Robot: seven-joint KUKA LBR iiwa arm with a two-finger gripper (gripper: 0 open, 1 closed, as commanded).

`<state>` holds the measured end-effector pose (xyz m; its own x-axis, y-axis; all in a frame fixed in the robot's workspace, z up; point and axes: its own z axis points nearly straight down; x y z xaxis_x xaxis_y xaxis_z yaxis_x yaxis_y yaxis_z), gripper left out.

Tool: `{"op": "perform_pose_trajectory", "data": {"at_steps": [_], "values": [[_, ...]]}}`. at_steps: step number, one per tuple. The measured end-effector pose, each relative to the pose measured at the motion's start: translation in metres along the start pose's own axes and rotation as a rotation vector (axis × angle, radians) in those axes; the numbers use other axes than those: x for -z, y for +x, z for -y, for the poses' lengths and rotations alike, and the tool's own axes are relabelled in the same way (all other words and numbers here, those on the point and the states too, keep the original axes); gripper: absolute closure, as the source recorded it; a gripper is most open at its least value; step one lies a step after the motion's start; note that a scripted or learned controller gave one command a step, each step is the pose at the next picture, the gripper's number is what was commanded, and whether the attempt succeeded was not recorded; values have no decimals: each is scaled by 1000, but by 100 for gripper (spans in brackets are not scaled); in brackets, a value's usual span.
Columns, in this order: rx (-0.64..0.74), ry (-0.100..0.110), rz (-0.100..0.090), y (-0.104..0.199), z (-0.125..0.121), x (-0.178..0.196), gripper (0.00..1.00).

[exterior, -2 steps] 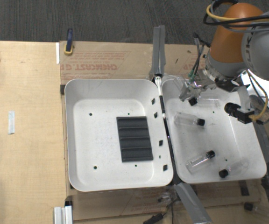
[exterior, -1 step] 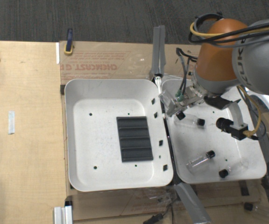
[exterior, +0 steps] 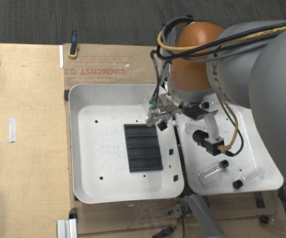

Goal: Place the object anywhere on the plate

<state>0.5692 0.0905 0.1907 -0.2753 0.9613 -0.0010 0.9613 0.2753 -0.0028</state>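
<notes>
The grey arm [exterior: 262,83], smooth and rounded with its glossy orange band [exterior: 195,58], is reaching in over the two bins and is covering a good part of the right bin [exterior: 252,148]. Both bins are looking like thin white moulded plastic with soft rounded corners, and they are sitting on the pale wooden bench [exterior: 24,157]. The plate [exterior: 144,148] is lying flat in the left bin [exterior: 83,148], toward its right side: a black, matte, rectangular slab with ribs across it.

The tool [exterior: 159,119] is hanging just above the plate's far right corner. It is too small and dark for me to tell how far it is opening, or whether it is carrying anything.

A clear vial [exterior: 211,171] with a dark cap is lying on its side in the right bin, well apart from the plate. I am guessing this may be the object.

The risk I am seeing: the tool is standing at the plate's edge, so a released thing may be missing the plate. A round, slippery vial may also be rolling off along the ribs.
</notes>
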Motion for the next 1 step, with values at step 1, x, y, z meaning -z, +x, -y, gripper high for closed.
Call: {"op": "perform_pose_trajectory", "data": {"at_steps": [1], "values": [[-24, 2, 0, 55, 56, 9, 100]]}}
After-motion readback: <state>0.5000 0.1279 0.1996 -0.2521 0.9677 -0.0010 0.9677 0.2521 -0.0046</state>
